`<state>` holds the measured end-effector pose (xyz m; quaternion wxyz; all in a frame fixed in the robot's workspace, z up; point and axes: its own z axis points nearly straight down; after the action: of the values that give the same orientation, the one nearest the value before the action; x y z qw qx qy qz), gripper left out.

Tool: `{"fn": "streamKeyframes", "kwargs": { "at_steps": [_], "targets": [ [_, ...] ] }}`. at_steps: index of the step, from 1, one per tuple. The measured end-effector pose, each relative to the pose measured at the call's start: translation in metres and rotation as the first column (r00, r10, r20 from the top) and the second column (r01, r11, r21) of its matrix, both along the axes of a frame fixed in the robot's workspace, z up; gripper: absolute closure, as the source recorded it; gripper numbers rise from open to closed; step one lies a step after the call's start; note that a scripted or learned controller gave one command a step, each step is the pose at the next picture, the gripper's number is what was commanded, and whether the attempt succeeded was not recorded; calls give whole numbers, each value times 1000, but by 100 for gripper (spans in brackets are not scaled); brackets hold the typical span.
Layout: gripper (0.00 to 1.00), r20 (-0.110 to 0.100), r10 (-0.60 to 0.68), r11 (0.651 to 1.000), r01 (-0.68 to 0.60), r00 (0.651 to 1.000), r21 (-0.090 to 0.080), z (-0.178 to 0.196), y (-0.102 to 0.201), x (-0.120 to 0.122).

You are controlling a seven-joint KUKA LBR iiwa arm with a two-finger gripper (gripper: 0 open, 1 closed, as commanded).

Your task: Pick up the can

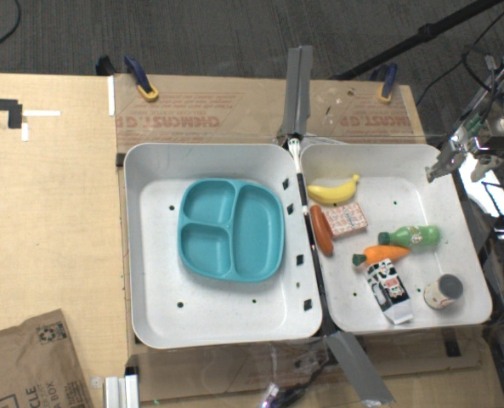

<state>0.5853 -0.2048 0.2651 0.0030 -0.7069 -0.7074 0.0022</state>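
- Tan, small round metal can (444,291), lower right of frame, right white bin (421,317); lying tilted.
- Likely light, rigid, slick; grip across curved sides.
- Metal gripper (455,151) at upper right edge; grip state: cannot tell.

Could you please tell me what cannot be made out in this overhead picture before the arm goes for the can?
- Gripper, camera view: small and tangled in cables at the right edge; finger state unreadable.
- Can: too small to read any label, or to tell whether it stands or lies.
- Small carton: its print is too small to read.
- Cardboard, lower left: cut off by the picture's edge.
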Motion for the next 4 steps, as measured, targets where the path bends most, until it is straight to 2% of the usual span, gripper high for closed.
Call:
{"fn": "streamKeyframes", "kwargs": {
  "at_steps": [1, 2, 3, 4],
  "targets": [
    [0, 0, 90, 996, -90, 996, 1, -84, 3, -68],
    [0, 3, 31, 1000, -31, 999, 0, -176, 0, -81],
    [0, 7, 75, 997, -75, 997, -3, -63, -18, -107],
    [0, 5, 59, 998, -59, 998, 0, -134, -17, -108]
  ]
}}
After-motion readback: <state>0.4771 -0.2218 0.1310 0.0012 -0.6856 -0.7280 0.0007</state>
